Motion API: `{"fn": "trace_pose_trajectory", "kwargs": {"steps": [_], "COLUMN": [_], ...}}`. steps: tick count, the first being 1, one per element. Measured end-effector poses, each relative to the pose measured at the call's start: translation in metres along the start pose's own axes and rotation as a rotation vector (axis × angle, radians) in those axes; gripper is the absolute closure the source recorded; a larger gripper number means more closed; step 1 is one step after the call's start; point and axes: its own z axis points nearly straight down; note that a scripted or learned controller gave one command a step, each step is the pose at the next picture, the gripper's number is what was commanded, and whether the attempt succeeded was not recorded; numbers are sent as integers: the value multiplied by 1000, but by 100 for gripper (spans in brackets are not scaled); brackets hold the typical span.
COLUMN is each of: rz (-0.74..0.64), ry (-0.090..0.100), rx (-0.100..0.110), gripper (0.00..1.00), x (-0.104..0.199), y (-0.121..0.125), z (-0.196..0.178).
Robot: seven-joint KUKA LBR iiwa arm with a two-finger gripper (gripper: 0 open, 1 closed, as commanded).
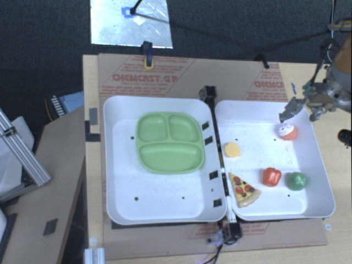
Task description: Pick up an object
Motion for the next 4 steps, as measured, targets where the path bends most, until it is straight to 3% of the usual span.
{"fn": "trace_pose_trajectory", "kwargs": {"steps": [1,4], "rz": [-3,-1], "ry": [-2,-1], "rx": [-12,-9], "gripper": [0,0], "x": [1,2], "y": [2,9], "z": [-7,169]}}
